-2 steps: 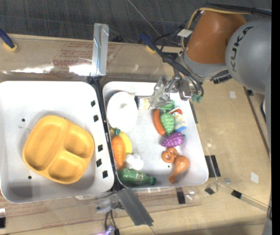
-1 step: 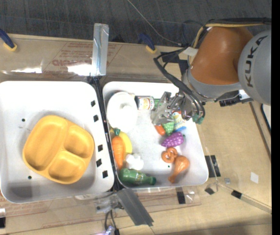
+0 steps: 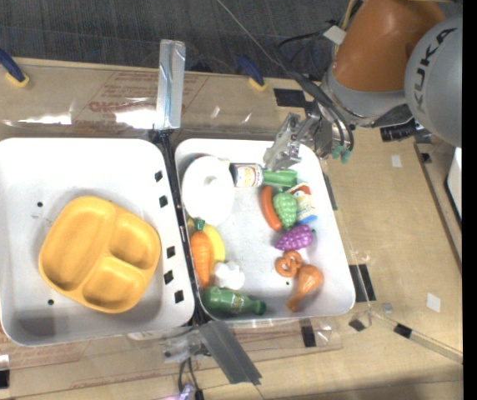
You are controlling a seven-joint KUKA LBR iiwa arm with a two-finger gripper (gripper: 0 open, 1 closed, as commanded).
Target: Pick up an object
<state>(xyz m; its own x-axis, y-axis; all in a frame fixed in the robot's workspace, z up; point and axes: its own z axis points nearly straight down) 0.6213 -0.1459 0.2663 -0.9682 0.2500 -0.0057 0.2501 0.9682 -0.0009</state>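
Note:
The right bin (image 3: pixel 338 265) holds several toy foods. A white round dish (image 3: pixel 208 188) lies at its back left, with a small labelled jar (image 3: pixel 247 175) and a green pod (image 3: pixel 280 177) beside it. Further forward are an orange sausage (image 3: pixel 268 208), a green bunch (image 3: pixel 286 209), purple grapes (image 3: pixel 295 238), a pretzel (image 3: pixel 288 264) and a drumstick (image 3: pixel 307 282). A carrot (image 3: pixel 200 257), a banana (image 3: pixel 215 242), a white garlic bulb (image 3: pixel 228 275) and a green bottle (image 3: pixel 232 302) lie along the left and front. My gripper (image 3: pixel 283 150) hangs over the bin's back edge, just above the green pod and jar.
The left bin (image 3: pixel 5 190) carries a yellow divided plate (image 3: pixel 99 252). A metal bracket (image 3: pixel 171 86) stands behind the wall between the bins. The arm (image 3: pixel 389 44) and its cables come in from the upper right.

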